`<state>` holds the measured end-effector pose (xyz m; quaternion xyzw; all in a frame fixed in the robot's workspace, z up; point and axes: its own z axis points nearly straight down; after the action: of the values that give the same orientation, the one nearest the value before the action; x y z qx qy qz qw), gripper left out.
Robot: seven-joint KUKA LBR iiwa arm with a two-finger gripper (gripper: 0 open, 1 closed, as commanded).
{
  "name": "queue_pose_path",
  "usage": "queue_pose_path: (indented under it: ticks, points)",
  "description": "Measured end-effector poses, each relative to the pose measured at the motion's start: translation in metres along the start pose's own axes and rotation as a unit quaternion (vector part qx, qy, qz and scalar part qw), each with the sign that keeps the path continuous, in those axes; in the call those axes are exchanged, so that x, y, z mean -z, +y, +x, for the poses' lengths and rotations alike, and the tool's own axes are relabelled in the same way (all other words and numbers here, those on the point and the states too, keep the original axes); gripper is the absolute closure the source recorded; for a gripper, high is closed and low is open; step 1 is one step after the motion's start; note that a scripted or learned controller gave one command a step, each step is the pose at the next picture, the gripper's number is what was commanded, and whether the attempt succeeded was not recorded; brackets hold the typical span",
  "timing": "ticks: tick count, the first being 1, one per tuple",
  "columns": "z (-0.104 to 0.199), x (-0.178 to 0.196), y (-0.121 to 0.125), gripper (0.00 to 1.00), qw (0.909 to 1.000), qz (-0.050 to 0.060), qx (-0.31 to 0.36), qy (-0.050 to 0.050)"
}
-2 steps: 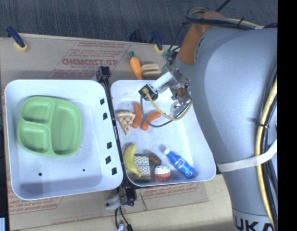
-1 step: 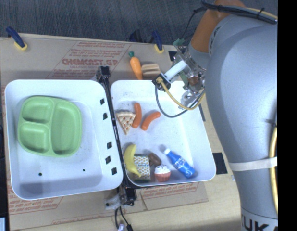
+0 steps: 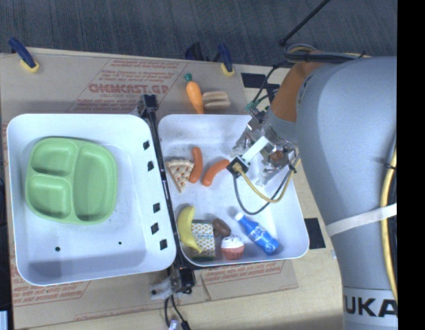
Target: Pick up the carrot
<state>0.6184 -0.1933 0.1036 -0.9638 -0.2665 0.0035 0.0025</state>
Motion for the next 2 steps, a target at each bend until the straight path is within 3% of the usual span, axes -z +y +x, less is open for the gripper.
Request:
queue_pose_path:
  ticks: [1,2]
  points:
    - [0.055,0.060,-0.074,0.00,0.9874,0.000,-0.158,0.002]
    - [0.094,0.088,-0.099,0.00,0.9870,-0.001,-0.161,0.002]
